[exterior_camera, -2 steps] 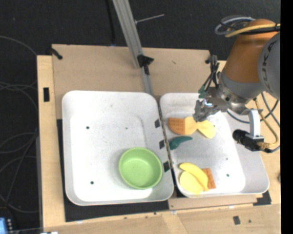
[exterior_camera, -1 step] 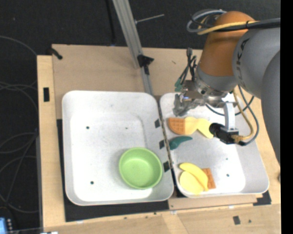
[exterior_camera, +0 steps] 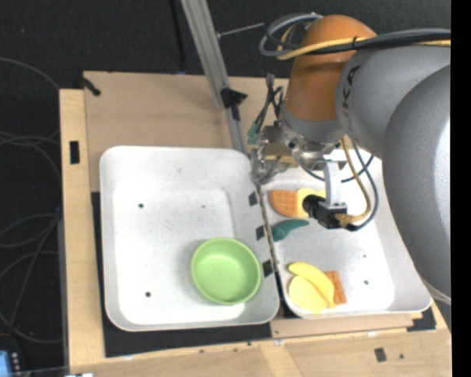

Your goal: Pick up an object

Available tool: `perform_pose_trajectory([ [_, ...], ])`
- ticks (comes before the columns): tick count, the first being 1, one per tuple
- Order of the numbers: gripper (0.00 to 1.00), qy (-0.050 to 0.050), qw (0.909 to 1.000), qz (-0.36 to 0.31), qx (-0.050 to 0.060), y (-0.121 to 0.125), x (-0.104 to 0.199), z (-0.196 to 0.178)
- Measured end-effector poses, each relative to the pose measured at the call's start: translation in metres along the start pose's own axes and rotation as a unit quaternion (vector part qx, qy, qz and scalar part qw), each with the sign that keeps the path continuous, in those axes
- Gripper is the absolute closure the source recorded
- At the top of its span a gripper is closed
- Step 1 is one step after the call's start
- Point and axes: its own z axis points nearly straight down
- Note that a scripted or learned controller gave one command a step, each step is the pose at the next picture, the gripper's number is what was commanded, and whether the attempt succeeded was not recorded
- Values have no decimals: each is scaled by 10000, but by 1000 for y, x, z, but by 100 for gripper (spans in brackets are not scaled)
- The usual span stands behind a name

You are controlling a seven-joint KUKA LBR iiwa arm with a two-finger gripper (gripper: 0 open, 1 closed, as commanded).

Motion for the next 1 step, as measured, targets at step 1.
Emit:
perform_pose_trajectory([
  [1,100,1,10000,17,3,1,50,-3],
])
